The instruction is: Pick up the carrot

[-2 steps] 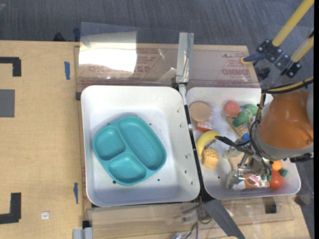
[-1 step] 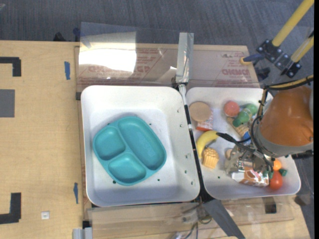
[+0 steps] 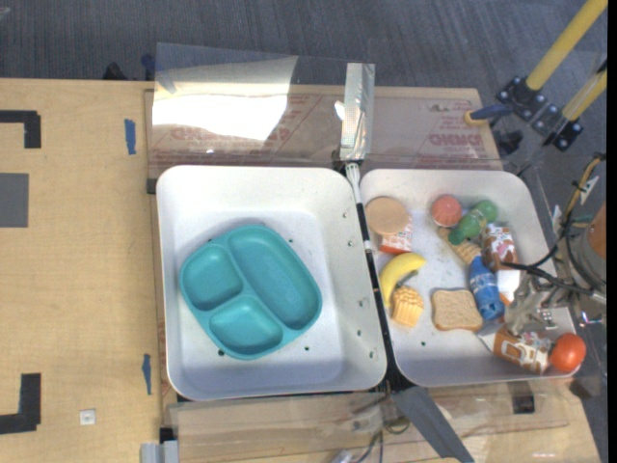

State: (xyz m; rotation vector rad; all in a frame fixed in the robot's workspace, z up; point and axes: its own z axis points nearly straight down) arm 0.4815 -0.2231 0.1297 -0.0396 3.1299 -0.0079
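Half the gripper (image 3: pixel 528 309) hides among toys in the right bin (image 3: pixel 424 360); its jaw state is unreadable. The carrot (image 3: pixel 393 246) lies partly under a burger (image 3: pixel 387 214).

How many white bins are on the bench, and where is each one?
2. The left bin holds a teal divided plate. The right bin beside it holds the toy food. The two touch along their middle edges.
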